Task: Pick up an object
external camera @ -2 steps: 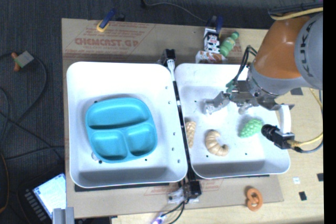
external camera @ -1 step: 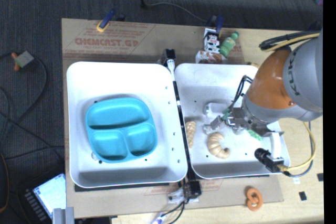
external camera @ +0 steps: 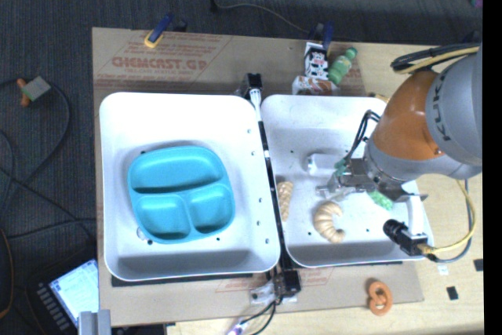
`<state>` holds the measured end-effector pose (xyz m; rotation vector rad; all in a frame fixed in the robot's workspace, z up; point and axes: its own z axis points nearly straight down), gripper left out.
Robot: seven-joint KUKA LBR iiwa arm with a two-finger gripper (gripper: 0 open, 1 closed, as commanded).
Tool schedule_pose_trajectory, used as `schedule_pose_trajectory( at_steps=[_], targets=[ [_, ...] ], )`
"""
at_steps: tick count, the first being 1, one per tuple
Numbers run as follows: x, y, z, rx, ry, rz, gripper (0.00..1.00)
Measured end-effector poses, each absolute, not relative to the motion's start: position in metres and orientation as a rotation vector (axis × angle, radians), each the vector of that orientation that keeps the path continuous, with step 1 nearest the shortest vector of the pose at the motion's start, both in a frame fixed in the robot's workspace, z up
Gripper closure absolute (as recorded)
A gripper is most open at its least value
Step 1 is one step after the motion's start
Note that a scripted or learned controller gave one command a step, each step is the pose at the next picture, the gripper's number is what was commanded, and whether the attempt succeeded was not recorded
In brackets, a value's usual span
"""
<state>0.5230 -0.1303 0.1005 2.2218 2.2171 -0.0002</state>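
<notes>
I have the arm (external camera: 427, 125) reaching in from the right and bent down over the right bin (external camera: 294, 118), with the gripper (external camera: 345, 180) low in the middle of that bin, a posture that reads to me as lining up on something on its floor. I cannot tell how the jaws stand; the metal there is a small grey blur against white plastic, and I see nothing clearly between them.

The likeliest targets lie near the bin's front edge: a tan croissant-shaped piece (external camera: 330, 220) just in front of the gripper, and a second pale pastry-like piece (external camera: 283, 198) against the left wall, by the divider between the 2 bins. A small white object (external camera: 318, 162) sits just behind the gripper, and a bit of green (external camera: 381, 200) peeks out beneath the wrist; the arm covers most of it, so I cannot name it.

The left bin (external camera: 114, 192) carries a blue 3-compartment tray (external camera: 182, 192), well away from the gripper. On the tabletop (external camera: 188, 63) beyond the right bin's back edge stands a small clutter with a green object (external camera: 340, 67), too small to identify, and an orange ring (external camera: 380, 296) lies near the front right corner.
</notes>
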Motion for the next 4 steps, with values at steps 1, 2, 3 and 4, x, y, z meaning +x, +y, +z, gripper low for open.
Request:
schedule_pose_trajectory(
  at_steps=[1, 2, 3, 4],
  targets=[
    [0.523, -0.130, 0.100, 2.222, 2.217, -0.001, 0.00],
    [0.516, -0.127, 0.092, 2.223, 2.220, -0.002, 0.00],
    [0.517, -0.128, 0.102, 2.223, 2.219, -0.002, 1.00],
    [0.599, -0.216, 0.102, 2.221, 2.220, -0.002, 1.00]
  ],
)
